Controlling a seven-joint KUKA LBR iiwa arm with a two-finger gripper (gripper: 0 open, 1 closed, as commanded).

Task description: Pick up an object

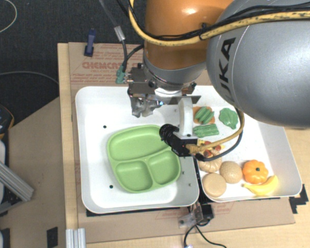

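Observation:
My gripper [143,107] hangs over the back of the left white bin [88,138], just behind a green divided plate [142,161] that lies in it. I see nothing in the gripper. The right bin [289,174] holds toy food: a green pea pod [205,130], a green leafy piece [228,117], an orange and green piece [202,113], a tan roll [211,164], two round beige pieces [215,185], an orange fruit [254,171] and a yellow banana [262,186]. The arm hides the back of the right bin.
The bins sit on a brown cardboard sheet [72,87] on the bench. A blue clip [89,43] lies at the sheet's far left corner. Cables run across the dark floor at left.

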